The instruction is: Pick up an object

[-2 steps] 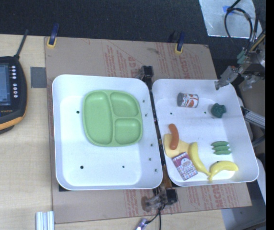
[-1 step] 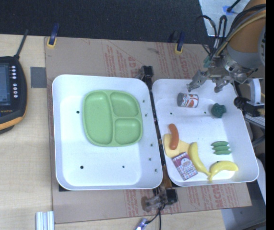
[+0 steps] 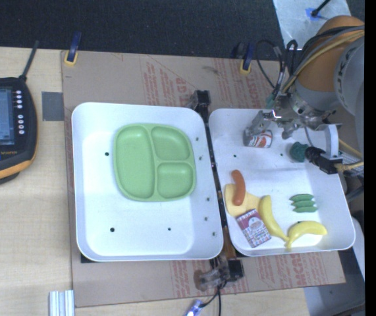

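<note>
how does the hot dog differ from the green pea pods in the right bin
The hot dog is reddish orange; the green pea pods are dark green. The hot dog lies nearly upright in the view at the bin's left side, against a yellow piece; the pea pods lie crosswise toward the right side, apart from other items. Both rest in the right bin, away from the gripper.

Arm cut off at frame's right edge. Gripper tips blur into a small can, grip unreadable. Packet label too small to read; pendant clipped at left edge.
</note>
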Available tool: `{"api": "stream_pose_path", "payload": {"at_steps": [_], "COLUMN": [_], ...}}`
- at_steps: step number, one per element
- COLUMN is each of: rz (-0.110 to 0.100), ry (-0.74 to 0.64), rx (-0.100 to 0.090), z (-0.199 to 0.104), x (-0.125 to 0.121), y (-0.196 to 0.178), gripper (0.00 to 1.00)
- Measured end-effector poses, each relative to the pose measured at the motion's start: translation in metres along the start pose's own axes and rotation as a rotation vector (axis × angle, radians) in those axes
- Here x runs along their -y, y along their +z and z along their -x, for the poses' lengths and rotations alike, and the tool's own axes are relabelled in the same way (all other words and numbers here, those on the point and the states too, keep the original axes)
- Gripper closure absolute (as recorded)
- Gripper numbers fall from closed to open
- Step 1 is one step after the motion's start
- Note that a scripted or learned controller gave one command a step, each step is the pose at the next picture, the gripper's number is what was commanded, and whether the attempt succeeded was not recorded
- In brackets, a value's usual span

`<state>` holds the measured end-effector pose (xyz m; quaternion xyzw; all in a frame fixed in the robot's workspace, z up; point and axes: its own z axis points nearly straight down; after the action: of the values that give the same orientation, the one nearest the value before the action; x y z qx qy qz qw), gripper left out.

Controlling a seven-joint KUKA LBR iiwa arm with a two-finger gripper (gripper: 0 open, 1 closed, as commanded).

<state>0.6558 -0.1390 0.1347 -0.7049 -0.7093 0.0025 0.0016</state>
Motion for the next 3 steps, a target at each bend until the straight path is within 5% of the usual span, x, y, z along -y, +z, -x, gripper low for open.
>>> {"api": "stream_pose_path", "payload": {"at_steps": [1, 2, 3], "rz": [0.007, 0.007, 0.004], "ry": [0.0, -0.001, 0.002], "rx": [-0.002, -0.002, -0.002], "z": [0.021, 0.021, -0.019], "x": [-0.003, -0.004, -0.001], "y": [0.038, 0.027, -0.029], "gripper": [0.0, 1.0, 1.0]}}
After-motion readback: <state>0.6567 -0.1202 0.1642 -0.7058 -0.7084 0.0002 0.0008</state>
